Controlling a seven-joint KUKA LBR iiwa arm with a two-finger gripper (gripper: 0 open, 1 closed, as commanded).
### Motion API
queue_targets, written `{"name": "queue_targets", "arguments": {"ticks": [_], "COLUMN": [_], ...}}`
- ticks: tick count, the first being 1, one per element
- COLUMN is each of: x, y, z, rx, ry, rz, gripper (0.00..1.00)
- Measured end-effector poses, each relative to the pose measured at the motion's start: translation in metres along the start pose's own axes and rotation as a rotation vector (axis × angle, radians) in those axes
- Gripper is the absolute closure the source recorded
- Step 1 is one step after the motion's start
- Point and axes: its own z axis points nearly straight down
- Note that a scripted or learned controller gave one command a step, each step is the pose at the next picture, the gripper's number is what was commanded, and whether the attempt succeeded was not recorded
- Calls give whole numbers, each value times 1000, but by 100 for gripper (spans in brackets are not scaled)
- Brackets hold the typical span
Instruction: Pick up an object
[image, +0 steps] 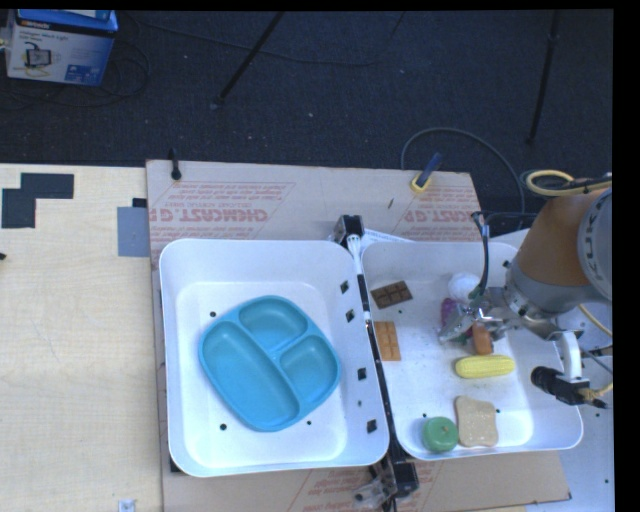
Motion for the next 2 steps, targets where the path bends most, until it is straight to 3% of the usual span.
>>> {"name": "queue_targets", "arguments": {"ticks": [1,2], "x": [-2,83], "y": [0,14], "z": [-11,-1], "rx": [1,-1], "ry": [1,3], "rz": [5,-2], "gripper": [100,100]}}
